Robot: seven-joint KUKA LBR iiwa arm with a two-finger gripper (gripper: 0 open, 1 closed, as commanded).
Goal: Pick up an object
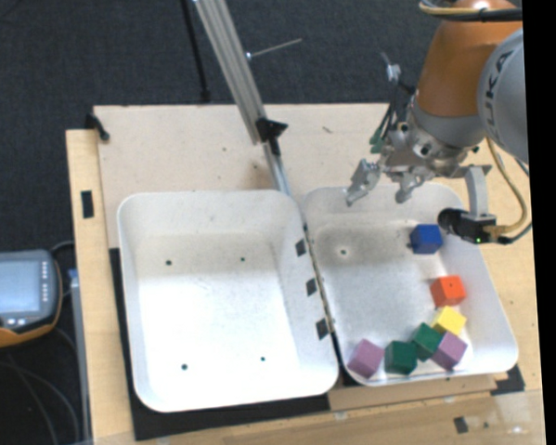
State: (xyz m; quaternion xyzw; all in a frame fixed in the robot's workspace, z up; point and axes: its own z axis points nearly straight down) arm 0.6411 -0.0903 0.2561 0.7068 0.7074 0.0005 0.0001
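Nearest the camera, along the front wall of the right-hand shallow white plastic bin (504,345), the blocks crowd together and partly overlap: a pale purple cube (365,356), a dark green cube (401,356), a second green block (426,336) half hidden behind a second purple cube (450,349), and a yellow cube (450,320) touching that cluster. An orange cube (448,290) sits just beyond, near the right wall. Farther back, a blue cube (425,238) lies alone, below and slightly right of the fingers (360,181). The bin floor left of the blue cube is bare up to the dividing rim. The left-hand white bin (132,271) lies well to the fingers' left on the plywood counter (181,148). The fingers are spread wide apart, holding nothing, hovering over the right bin's far rim. The grey and orange arm (465,58) is cut off at the frame's upper right.
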